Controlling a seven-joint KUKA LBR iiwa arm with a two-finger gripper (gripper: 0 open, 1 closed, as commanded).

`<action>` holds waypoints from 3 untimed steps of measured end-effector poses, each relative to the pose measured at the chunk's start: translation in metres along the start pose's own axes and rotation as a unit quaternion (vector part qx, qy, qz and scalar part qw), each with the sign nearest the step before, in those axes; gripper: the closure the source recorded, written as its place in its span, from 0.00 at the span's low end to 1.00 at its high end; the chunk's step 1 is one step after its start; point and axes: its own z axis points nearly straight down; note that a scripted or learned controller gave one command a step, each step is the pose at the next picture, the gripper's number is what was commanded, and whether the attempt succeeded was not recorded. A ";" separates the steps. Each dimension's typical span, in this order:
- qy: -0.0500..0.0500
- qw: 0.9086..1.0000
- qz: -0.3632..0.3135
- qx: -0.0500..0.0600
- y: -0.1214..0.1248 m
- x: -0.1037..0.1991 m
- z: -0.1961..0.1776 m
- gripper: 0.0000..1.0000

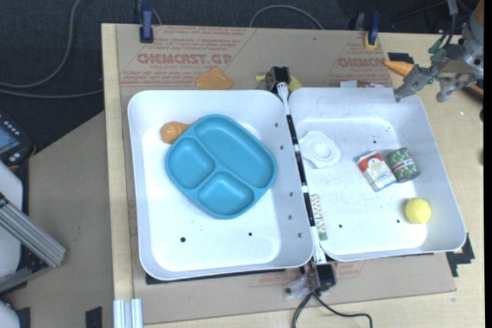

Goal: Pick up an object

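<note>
In the right bin (430, 230), the yellow ball (417, 210) lies well apart from the gripper (427, 82).

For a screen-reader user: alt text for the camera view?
Gripper hovers open beyond the right bin, which holds a yellow ball, red carton, green can; left bin holds a blue divided plate.

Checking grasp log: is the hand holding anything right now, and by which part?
Nothing held. The hand is open above the right bin's far corner, with nothing between its fingers. The yellow ball and small packages lie in the bin.
</note>
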 end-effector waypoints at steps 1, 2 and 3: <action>0.008 1.000 -0.002 0.004 0.006 0.002 0.147 0.00; 0.002 1.000 -0.001 0.003 -0.033 0.041 0.148 0.00; 0.000 1.000 0.000 -0.001 -0.030 0.038 0.136 1.00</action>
